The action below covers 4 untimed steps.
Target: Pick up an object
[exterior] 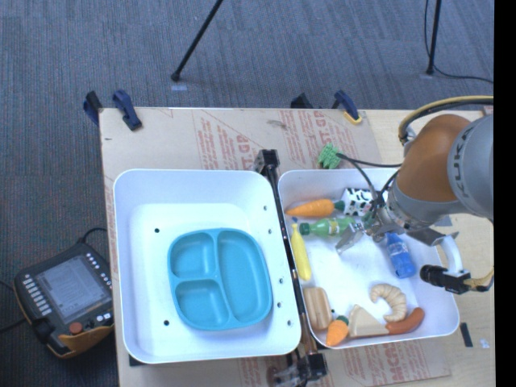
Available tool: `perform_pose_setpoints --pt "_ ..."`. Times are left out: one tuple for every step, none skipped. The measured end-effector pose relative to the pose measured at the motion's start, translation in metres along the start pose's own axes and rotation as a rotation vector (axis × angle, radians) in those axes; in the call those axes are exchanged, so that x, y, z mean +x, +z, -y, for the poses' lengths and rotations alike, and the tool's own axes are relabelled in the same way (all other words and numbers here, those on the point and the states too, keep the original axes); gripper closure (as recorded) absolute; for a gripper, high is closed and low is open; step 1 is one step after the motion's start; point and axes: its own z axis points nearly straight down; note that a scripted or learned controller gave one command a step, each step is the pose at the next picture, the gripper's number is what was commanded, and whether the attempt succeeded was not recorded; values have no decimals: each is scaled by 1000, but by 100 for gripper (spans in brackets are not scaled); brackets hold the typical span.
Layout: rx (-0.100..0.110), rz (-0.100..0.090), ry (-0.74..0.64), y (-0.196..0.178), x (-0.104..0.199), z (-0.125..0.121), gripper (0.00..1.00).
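Observation:
The right bin [439,317] holds several toy foods: an orange carrot [314,209], a black-and-white cow figure [357,200], a green bottle [325,228], a yellow corn cob [300,252] and a blue bottle [399,255]. Along its front lie a croissant [393,297], a sausage [407,321], a cheese wedge [364,321], a bread loaf [317,306] and a small carrot [339,330]. My gripper [355,232] reaches in from the right, low over the bin. It is open, its fingers either side of the green bottle's right end. Nothing is lifted.
The left bin [137,208] holds a blue divided plate [219,279]. A small green toy [329,156] lies on the bench behind the right bin. Clamps stand along the bench's far edge, and a teach pendant [64,297] sits on the floor at the left.

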Motion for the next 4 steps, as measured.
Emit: perform_pose_setpoints --pt "-3 0 4 -11 -1 -1 100" --pt "-3 0 4 -11 -1 -1 0" --pt "-3 0 6 -21 -1 -1 100" --pt "-3 0 7 -21 -1 -1 0"
